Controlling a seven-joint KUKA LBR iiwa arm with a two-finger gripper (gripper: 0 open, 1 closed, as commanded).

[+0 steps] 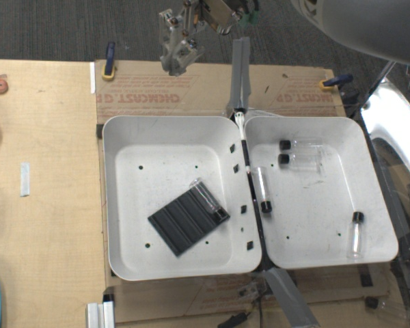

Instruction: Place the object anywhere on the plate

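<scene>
A dark ribbed rectangular plate (pixel 183 220) lies tilted on the floor of the left bin (pixel 123 183). A clear vial with a black cap (pixel 207 199) rests along the plate's upper right edge, its cap toward the lower right. My gripper (pixel 177 55) hangs high over the cardboard behind the left bin, well apart from the plate and the vial. I see nothing held under it.
The right bin (pixel 369 183) holds several more clear black-capped vials: two near its back (pixel 297 152), one along the divider (pixel 261 188), one at the front right (pixel 356 234). Blue clamps (pixel 109 59) pin the cardboard. A wooden table (pixel 41 183) lies to the left.
</scene>
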